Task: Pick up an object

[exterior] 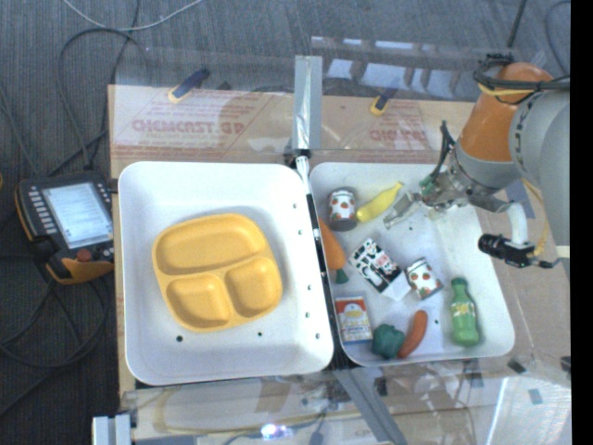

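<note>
Gripper (pixel 405 211) hangs over the right bin (pixel 496 336) near its far edge; jaws spread partway, holding nothing. Toy banana (pixel 380 203) lies just beside them. Likely light, stiff, slick plastic; grip it across the narrow middle.

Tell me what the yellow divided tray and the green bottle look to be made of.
Yellow divided tray: probably moulded plastic, one uniform matte colour, with rounded compartment edges and soft highlights. Green bottle: likely glossy plastic, a toy by the look of it, with bright reflections on its body; its label is too small to read.
</note>
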